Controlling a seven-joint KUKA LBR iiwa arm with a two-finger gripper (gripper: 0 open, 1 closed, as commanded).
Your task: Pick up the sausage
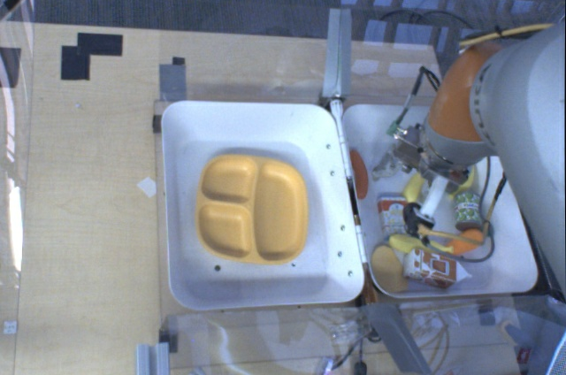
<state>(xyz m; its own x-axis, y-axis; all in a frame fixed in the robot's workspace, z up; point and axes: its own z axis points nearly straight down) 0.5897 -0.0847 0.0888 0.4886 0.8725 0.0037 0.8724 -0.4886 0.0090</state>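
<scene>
yellow tray (254,208) in left bin (177,187), sausage (358,172) hugging right bin's left wall, gripper (423,221) down in clutter well right of it, finger state can't tell; risk: grabs wrong item or clips wall.

The arm (522,99) is cut off by the right edge and hides the right bin's (371,127) far corner. Gripper (423,221) finger state is indeterminable. Items beneath the wrist overlap; the small jar's (467,207) label is too small to read.
</scene>
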